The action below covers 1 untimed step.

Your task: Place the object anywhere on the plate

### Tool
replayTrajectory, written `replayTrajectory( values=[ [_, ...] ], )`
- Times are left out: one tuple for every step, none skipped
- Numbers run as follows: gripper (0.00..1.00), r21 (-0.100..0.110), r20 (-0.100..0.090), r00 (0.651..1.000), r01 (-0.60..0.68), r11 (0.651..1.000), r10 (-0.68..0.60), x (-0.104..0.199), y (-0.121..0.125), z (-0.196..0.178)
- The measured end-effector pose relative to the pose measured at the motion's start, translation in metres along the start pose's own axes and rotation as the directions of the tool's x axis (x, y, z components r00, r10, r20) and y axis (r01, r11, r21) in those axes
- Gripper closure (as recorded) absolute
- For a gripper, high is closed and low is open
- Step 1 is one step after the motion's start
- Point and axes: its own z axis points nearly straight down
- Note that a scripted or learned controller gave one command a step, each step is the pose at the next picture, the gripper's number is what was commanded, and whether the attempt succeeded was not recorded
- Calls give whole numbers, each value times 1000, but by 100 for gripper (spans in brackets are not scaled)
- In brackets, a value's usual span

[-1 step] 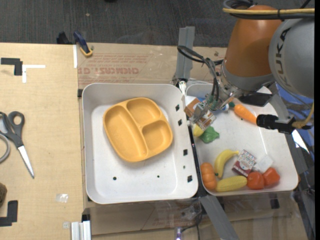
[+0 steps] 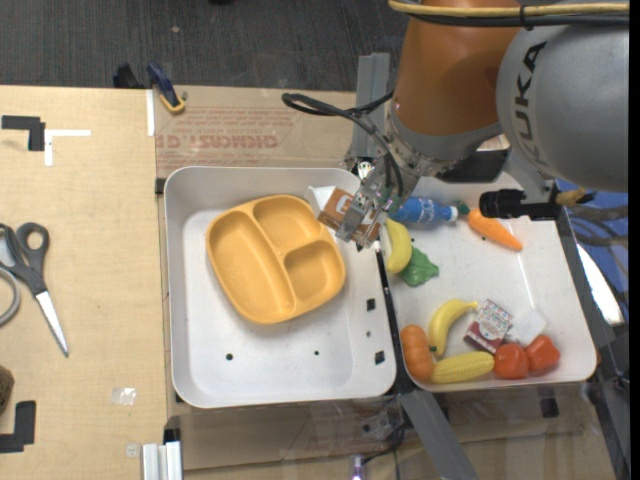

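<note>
A yellow three-compartment plate (image 2: 272,260) lies in the left white bin (image 2: 260,378), towards its upper half. My gripper (image 2: 366,220) hangs over the divide between the two bins, just off the plate's upper right rim. A small orange-brown and white packet (image 2: 338,208) sits between its fingers, tilted and lifted above the bin floor. The packet's left end reaches over the plate's top right edge. The arm's orange band and grey wrist cover the area above and right of the gripper.
The right bin (image 2: 570,298) holds a blue bottle (image 2: 425,210), a carrot (image 2: 496,230), a yellow fruit (image 2: 398,246) on a green piece (image 2: 420,270), a banana (image 2: 449,320), corn (image 2: 462,368), a tomato (image 2: 511,361) and other toy food. Scissors (image 2: 36,280) lie on the bench at left.
</note>
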Motion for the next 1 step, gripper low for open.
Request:
replayTrajectory(
  values=[
    [0,0,0,1000,0,1000,0,0,0,0]
  ],
)
